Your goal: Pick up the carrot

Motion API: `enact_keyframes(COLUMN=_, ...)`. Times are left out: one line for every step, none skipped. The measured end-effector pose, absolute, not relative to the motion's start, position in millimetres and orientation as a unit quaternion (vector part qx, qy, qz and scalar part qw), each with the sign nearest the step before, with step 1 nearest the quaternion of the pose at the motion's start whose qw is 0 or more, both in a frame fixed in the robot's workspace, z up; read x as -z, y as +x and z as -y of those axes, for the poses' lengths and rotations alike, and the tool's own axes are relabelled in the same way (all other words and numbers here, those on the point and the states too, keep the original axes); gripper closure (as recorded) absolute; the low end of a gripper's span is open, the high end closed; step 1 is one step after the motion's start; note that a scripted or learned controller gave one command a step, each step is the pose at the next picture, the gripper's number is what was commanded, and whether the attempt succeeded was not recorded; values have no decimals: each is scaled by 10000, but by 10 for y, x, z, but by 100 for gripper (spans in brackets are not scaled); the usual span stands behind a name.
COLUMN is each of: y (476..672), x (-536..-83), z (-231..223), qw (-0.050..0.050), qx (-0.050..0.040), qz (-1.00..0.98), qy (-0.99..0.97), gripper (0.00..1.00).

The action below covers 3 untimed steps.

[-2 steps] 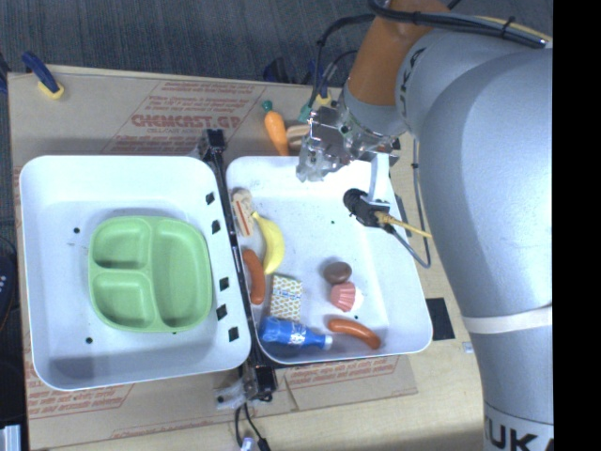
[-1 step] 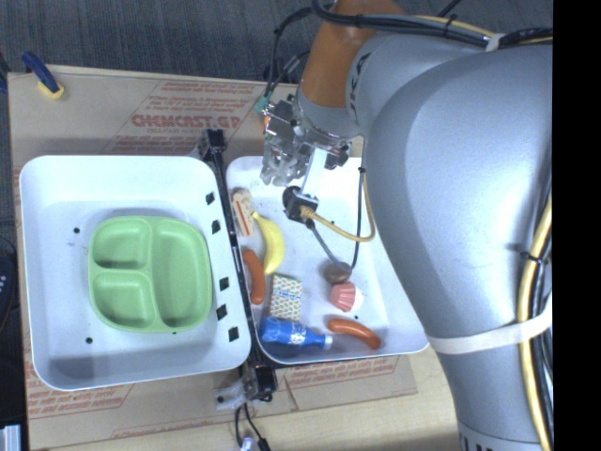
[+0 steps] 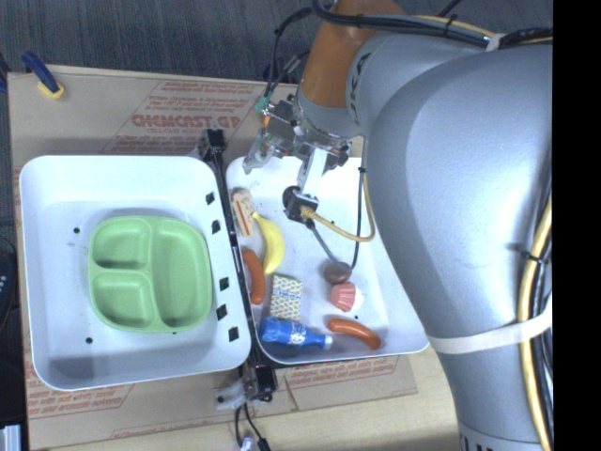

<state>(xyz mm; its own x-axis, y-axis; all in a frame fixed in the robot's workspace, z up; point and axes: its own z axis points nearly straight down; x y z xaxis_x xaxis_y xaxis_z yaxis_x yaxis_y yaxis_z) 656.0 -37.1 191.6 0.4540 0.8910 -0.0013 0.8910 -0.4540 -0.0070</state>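
Step in hand: approach; the gripper (image 3: 282, 148) is hovering over the far end of the right bin (image 3: 399, 322), nothing between the jaws.
Jaws: standing apart, one finger toward the left bin (image 3: 38, 252), the other nearer the arm; reading as open and unloaded.
Carrot: taking it to be the orange tapered piece (image 3: 355, 332) lying flat near the bin's near rim, well apart from the jaws, on the camera side of them.
Look-alike: another orange piece (image 3: 254, 274) is lying along the bin's left wall, nearer the jaws, beside the banana (image 3: 271, 243); identity uncertain, possibly a sausage.
Neighbours of target: blue bottle (image 3: 293, 334) just beside it, pink item (image 3: 345, 295) just beyond it toward the jaws.
Next move (judgement): travelling toward the near rim, turning the jaws across the carrot's length, descending clear of the bottle.
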Motion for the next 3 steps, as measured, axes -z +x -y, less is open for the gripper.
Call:
enact_keyframes(y=6551, x=-1166, z=1503, qw=23, qx=-25, qz=5464, qy=-8375, gripper=0)
enact_keyframes(y=6561, x=-1278, z=1487, qw=33, qx=-25, qz=5494, qy=-8356, gripper=100)
enact_keyframes(y=5991, x=-1918, z=832, qw=22, qx=-18, qz=6239, qy=-7815, gripper=100)
